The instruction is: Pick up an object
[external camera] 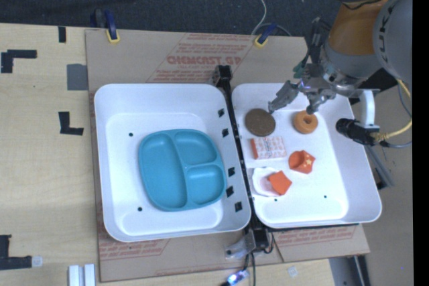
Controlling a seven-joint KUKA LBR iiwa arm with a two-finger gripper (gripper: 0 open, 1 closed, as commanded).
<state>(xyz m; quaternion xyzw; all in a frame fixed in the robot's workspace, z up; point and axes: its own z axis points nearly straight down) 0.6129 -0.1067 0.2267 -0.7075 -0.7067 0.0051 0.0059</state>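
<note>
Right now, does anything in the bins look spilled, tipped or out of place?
Nothing stands out. The blue tray lies flat in the left bin; the brown disc, donut, packet and two orange pieces sit apart in the right bin.

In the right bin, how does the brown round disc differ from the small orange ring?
The brown disc is dark brown, solid and larger; the orange ring is orange, smaller and has a hole in its middle. The disc lies near the bin's left wall, the ring further right, under the pincer. Both are round and lie flat.
</note>
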